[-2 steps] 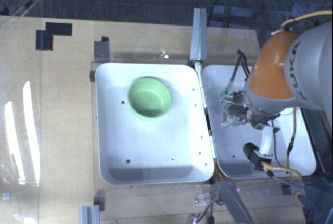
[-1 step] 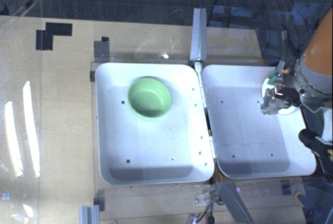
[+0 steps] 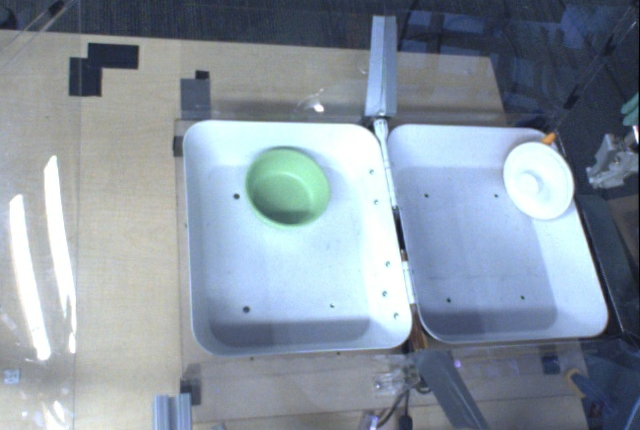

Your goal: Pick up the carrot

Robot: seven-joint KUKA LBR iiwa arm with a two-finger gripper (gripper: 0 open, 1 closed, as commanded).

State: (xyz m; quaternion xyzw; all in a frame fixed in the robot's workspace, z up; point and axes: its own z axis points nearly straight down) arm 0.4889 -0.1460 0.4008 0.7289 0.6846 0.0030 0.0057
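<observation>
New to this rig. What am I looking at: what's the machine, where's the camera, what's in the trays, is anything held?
One fixed camera looks down at a slant on a wooden bench with two shallow white bins side by side. The left bin holds a round green bowl. The right bin holds a round white plate in its far right corner. A small orange speck behind that plate may be the carrot, but it is too small to tell. The pale metal part at the right edge is probably the robot arm's gripper. Nothing is visibly held.

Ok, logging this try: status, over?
Orange sliver, maybe carrot, at right bin far corner. White plate beside it. Green bowl in left bin.
</observation>
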